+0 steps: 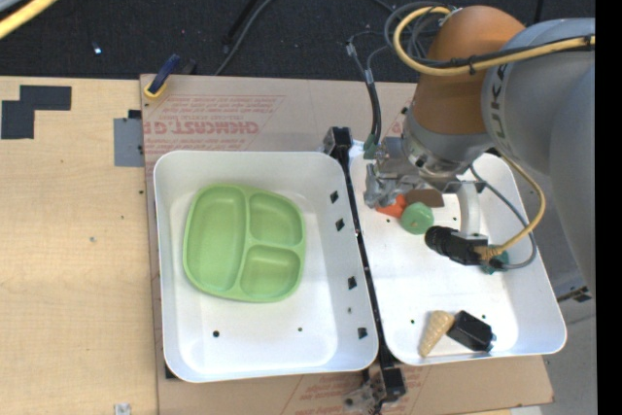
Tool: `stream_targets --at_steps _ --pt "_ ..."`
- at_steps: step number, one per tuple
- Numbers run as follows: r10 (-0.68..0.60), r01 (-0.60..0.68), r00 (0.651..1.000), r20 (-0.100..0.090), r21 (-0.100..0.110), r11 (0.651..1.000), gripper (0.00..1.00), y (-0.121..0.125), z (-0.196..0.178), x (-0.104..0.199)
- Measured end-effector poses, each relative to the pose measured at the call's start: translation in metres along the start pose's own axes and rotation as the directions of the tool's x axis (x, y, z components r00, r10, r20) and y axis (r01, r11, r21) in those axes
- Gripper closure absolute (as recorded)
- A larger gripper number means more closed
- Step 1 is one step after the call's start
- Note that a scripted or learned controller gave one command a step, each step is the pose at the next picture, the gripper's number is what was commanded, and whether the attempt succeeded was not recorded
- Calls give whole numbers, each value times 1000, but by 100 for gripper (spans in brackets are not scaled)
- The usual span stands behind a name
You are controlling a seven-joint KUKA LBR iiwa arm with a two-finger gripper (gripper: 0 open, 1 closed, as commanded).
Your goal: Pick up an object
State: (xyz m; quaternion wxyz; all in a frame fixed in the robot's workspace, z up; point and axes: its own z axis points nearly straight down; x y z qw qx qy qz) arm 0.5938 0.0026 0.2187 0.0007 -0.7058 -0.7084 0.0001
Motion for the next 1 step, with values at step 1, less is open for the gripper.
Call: stream_targets --at_steps 1 --pt "1 -1 1000 0 0 1000 100 8 5 43"
